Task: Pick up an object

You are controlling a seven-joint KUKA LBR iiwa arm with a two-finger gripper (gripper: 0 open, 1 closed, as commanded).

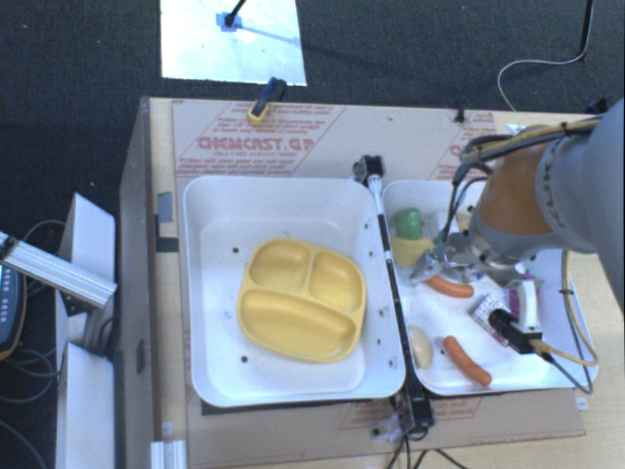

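My gripper (436, 262) is low in the right bin (557, 377), near its left wall. It sits just right of a yellow piece (410, 251) topped by a green one (409, 224). An orange sausage (451, 287) lies directly below the gripper, close to it or touching. A second orange sausage (467, 360) lies near the bin's front. Left of that one rests a beige egg-shaped object (419, 345). A white object with a pink stripe (528, 302) lies to the right, partly under the arm. Nothing shows held in the gripper.
The left bin (220, 360) holds a yellow divided plate (302, 298). A black rail (387, 262) runs between the two bins. The grey arm with its orange band (518, 198) covers the right bin's back right part.
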